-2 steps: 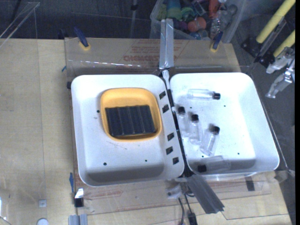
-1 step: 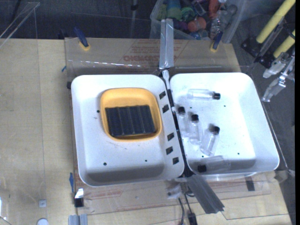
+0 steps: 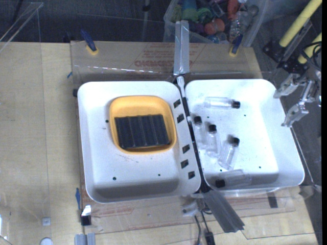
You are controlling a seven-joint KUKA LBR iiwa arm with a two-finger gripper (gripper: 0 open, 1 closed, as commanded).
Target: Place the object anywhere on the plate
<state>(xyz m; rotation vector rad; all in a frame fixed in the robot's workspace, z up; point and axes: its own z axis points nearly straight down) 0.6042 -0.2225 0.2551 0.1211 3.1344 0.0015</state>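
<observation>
A yellow-orange plate (image 3: 139,102) sits in the left bin (image 3: 97,137), with a dark ridged slab (image 3: 142,131) lying in it. Several clear vials with black caps lie in the right bin (image 3: 265,137): one on its side at the back (image 3: 219,103), one near the middle (image 3: 211,135), one tilted (image 3: 228,153), and one by the front wall (image 3: 232,179). My gripper (image 3: 286,106) hangs past the right bin's right rim, open, with nothing between its fingers. It is well apart from the vials and far from the plate.
A metal divider (image 3: 182,60) runs between the two bins. A clear tub of colourful toys (image 3: 214,9) stands behind the bench. Cables and a yellow tube (image 3: 304,19) crowd the back right corner near the arm.
</observation>
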